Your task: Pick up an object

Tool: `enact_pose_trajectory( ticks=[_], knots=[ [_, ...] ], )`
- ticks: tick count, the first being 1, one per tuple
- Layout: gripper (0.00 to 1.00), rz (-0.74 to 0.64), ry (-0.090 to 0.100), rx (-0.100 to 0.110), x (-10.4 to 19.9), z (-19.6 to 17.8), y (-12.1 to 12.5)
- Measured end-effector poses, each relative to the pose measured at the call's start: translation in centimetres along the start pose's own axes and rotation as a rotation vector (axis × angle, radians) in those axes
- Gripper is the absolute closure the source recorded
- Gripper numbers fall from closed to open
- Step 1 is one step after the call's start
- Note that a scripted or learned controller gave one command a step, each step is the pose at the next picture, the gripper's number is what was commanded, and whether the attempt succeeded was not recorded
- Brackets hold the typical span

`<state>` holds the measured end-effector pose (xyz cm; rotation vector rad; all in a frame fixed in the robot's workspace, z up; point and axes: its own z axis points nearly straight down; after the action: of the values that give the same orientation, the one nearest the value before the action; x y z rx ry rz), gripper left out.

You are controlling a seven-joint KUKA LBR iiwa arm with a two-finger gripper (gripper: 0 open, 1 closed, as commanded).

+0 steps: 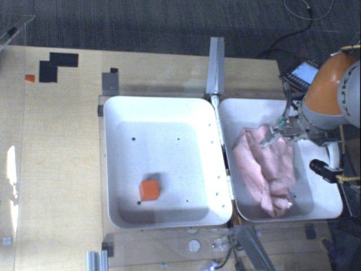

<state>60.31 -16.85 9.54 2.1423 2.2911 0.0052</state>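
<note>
My pincer (280, 133) is hanging over the right bin (324, 205), at its upper middle, right at the top edge of the pink cloth (265, 171). The metal fingertips are showing against the cloth's upper right corner, and a small fold of pink seems to be rising toward them. I cannot tell whether that fold is sitting between the fingers or just beside them, and I cannot tell how wide the fingers are standing; they are too small and too blurred against the fabric.

My arm (333, 89) is reaching in from the right, grey, with the orange band bulging above the wrist.

Count in the right bin: one cloth, crumpled, running from the upper middle down to the lower middle of the bin floor, lying nearer the left wall than the right. Bare white floor is showing to its right.

Count of bins: two, touching along a shared middle rim. A grey metal bar (215, 66) is standing up from the bench at the top of that seam.

Count in the left bin (121, 151): one orange block (149, 190), sitting low and left of centre, well apart from the cloth and from my pincer.

On the wooden bench (56, 179), far upper left: one black stepped patch (55, 66) and one small orange square (30, 78) just beside it.
</note>
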Motion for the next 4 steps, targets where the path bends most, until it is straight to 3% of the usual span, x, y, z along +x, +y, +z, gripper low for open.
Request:
enact_pose_trajectory(
  ticks=[1, 2, 3, 4],
  knots=[
    [0.00, -0.148, -0.002, -0.004, -3.8, 0.6, 3.8],
    [1.00, -0.153, -0.005, -0.013, -3.7, -0.8, 4.2],
    [0.00, -0.153, -0.005, -0.013, -3.7, -0.8, 4.2],
    [0.00, -0.158, -0.003, -0.007, -3.6, 0.6, 1.6]
  ],
)
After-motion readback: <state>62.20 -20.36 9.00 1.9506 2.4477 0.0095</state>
